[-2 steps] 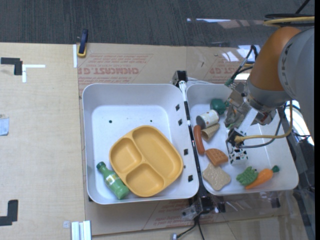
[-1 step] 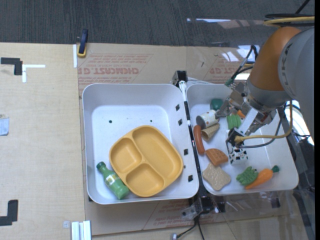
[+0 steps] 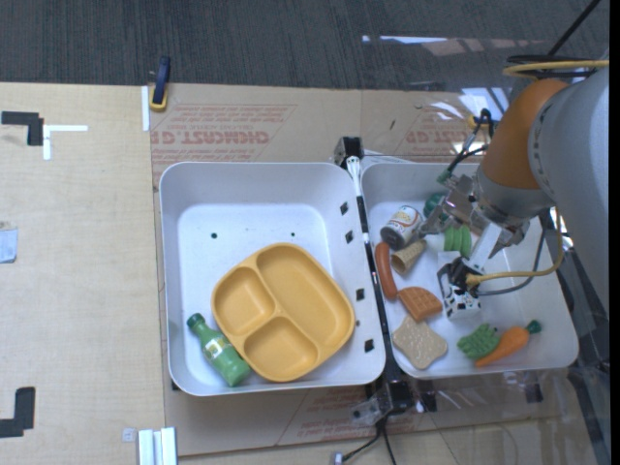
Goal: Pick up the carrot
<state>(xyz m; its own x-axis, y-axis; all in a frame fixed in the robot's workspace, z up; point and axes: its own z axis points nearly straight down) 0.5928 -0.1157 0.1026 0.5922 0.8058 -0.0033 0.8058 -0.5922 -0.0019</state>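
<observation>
My arm is grey, with an orange band above the wrist. The left bin and the right bin are white. The divided plate is yellow. The bottle is green. The carrot is orange with a green top. The sausage is red-brown. One bread slice is brown and the other slice is pale tan. The bench is pale wood-toned.

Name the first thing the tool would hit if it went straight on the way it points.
Probably the tin can, just ahead of the tool toward the view's left; depth is unclear, so it might reach the bin floor beside it.
</observation>
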